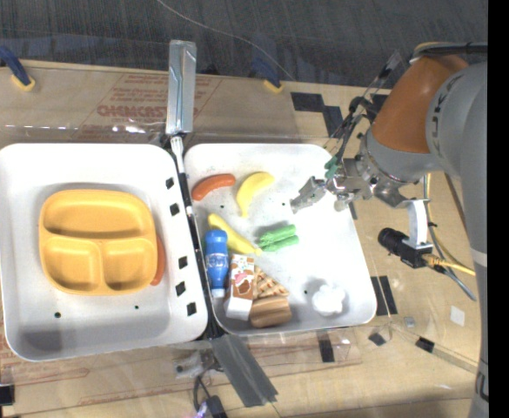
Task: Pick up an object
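The arm (pixel 428 103) comes in from the right, grey with its orange band, and its wrist hangs over the right edge of the right bin (pixel 345 168). The claw (pixel 304 197) points to the left and down, above the upper right part of this bin. I cannot tell if the claw is apart or together, because it looks small and grey against the white floor. Nothing is seen in it.

The things to pick are all in the right bin. A sausage (pixel 213 185) lies near the top left corner, and a banana (pixel 251 190) lies just beside it, to the right. A green thing (pixel 277 237) lies in the middle, a little below and left of the claw, apart from it. A second yellow piece (pixel 228 233) lies between the green thing and a blue bottle (pixel 217 259), which stands along the left wall. Below the bottle there is a small printed box (pixel 247 281), and a brown thing (pixel 270 310) touches it near the front wall. A white round thing (pixel 328 300) sits alone in the front right corner.

The left bin (pixel 28 320) holds a yellow tray (pixel 97 238) with three compartments. An orange thing (pixel 157 264) shows at the right side of the tray.

Both bins sit on the table (pixel 411 355), touching each other in the middle.
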